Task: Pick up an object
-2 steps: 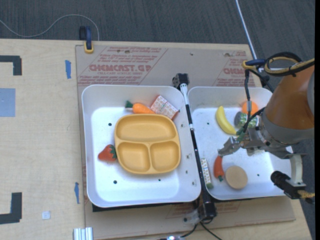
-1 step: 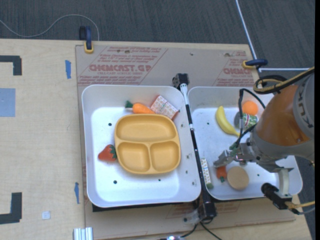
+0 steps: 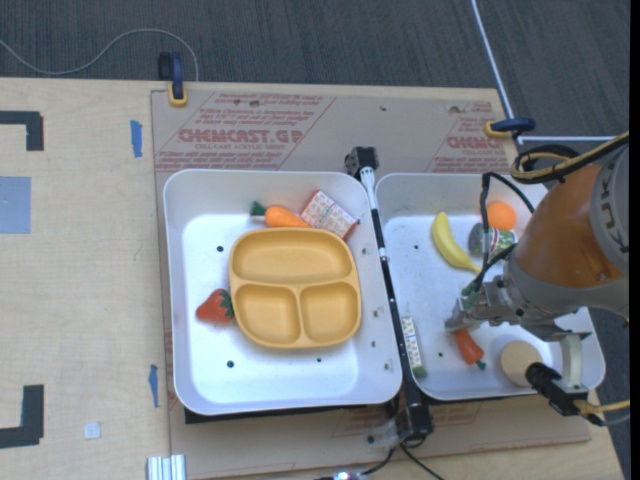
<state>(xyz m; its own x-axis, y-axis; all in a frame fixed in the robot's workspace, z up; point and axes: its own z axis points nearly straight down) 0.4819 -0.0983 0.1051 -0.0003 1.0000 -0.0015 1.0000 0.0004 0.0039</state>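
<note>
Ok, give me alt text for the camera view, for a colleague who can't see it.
The grey and orange arm reaches low into the right bin, above a banana, an orange, a small carrot and a beige ball. The left bin holds a yellow divided plate, a carrot and a strawberry.

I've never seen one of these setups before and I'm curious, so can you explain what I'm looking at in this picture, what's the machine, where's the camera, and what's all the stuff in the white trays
The camera is fixed above a bench and looks down at a slant. The grey and orange shape on the right is a robot arm reaching in; its gripper is low over the right bin, but I can't tell if it holds anything.

That bin holds a banana, an orange, a small can, a red carrot-like piece just below the gripper, and a beige egg-like piece.

The left bin holds a yellow divided plate, a carrot, a strawberry and a small patterned packet.
</note>
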